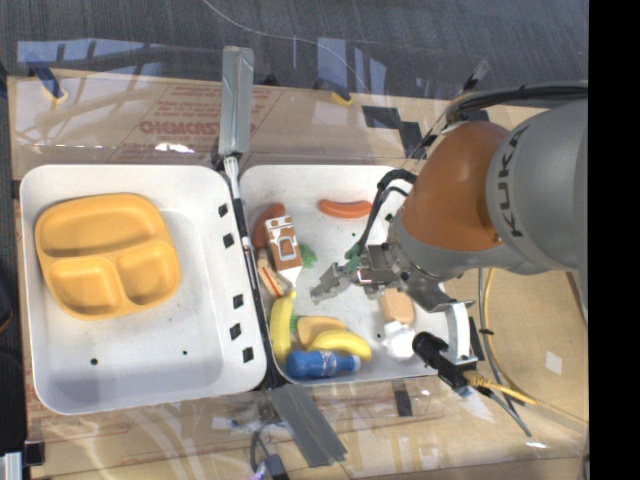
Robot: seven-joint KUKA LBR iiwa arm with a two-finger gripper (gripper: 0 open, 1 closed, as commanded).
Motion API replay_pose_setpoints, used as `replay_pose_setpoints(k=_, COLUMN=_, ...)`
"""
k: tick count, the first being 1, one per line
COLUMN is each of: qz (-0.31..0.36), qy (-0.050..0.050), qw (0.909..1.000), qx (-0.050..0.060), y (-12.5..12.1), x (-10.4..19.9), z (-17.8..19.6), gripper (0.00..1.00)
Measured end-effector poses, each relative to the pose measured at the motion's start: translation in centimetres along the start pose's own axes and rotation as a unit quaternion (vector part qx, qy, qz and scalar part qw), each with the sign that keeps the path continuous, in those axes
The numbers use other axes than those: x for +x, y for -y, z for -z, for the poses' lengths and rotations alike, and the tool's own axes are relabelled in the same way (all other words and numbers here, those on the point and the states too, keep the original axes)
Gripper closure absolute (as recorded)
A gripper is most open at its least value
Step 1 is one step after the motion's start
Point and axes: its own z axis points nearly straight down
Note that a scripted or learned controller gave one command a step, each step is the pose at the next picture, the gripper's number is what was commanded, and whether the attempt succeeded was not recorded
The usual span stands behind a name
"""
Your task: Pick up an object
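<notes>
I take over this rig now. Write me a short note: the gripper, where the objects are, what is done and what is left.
Gripper: low over the middle of the right bin, nothing visible between its fingers; whether open or shut is unclear.
Objects: toys along the right bin's left and front sides, among them a yellow banana, a blue bottle and an orange sausage near the back. The left bin bears a yellow divided tray.
Done: nothing picked.
Left: grasp one object and lift it.
</notes>
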Motion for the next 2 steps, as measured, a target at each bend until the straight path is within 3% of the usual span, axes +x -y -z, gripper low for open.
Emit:
replay_pose_setpoints(k=1, qz=-0.113, qy=0.001, qw=0.9936, qx=0.002, y=-12.0, x=-3.1, z=-9.5, gripper=0.0)
replay_pose_setpoints(k=2, qz=-0.079, qy=0.0, qw=0.9968, qx=-0.001, y=-17.4, x=-7.7, z=-10.8, gripper=0.0)
